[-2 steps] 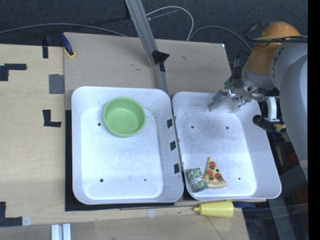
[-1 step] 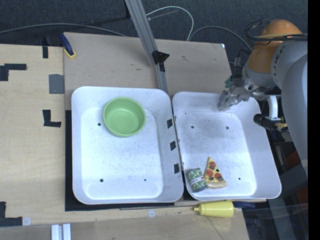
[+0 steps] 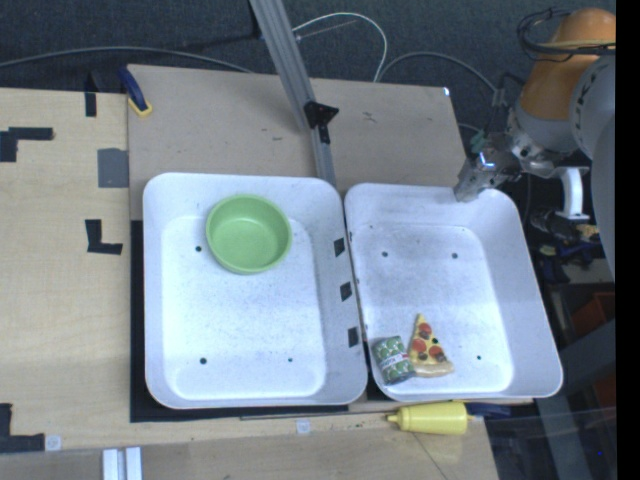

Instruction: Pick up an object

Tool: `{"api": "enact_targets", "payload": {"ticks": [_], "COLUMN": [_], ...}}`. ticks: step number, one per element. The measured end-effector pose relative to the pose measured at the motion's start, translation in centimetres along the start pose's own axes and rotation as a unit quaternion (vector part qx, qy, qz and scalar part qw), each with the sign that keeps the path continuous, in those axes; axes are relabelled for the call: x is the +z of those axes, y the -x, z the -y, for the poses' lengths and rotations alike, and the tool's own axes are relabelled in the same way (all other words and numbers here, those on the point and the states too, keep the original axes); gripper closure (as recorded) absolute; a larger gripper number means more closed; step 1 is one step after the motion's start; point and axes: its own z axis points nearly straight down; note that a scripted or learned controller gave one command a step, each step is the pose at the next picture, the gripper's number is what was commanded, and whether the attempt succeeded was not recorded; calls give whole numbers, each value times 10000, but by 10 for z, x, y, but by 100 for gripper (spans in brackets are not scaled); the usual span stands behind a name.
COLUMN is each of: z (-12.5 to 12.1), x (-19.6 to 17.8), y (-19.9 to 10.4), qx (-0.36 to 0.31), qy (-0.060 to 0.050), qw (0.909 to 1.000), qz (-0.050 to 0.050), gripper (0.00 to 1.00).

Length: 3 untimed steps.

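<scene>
Two shallow white plastic bins sat side by side on the wooden bench point(image 3: 250, 118). The left bin point(image 3: 240, 368) held a round light-green bowl point(image 3: 248, 233) near its far left corner. The bowl stood upright with its open side up.

The right bin point(image 3: 500, 268) held two small things close to its near edge, toward the left side. One was a flat toy pizza slice, yellow with red dots point(image 3: 429, 348). Its pointy end faced the far side of the bin. Just beside it on the left lay a small green packet with pale marks on it point(image 3: 391, 359). The two looked as if they were touching, or almost.

A yellow plastic bottle point(image 3: 432, 419) lay on its side on the bench, just outside the near edge of the right bin.

The grey arm with its orange band point(image 3: 565, 78) came in from the right. Its small dark gripper point(image 3: 472, 183) was at the far right corner of the right bin, over the rim. It was well apart from the pizza slice and the packet. The gripper was too small and dark to tell how it was set, and nothing could be seen in it.

A grey metal pole point(image 3: 290, 58) slanted down to where the two bins met.
</scene>
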Motion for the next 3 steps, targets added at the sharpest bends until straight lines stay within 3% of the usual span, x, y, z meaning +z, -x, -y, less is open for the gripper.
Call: {"api": "enact_targets", "payload": {"ticks": [2, 3], "z": [-1, 0], "x": [-109, -94], "y": [0, -48], "qx": [2, -15], "qy": [11, -30], "qw": [10000, 10000], "qz": [2, -13], "gripper": [100, 100]}}
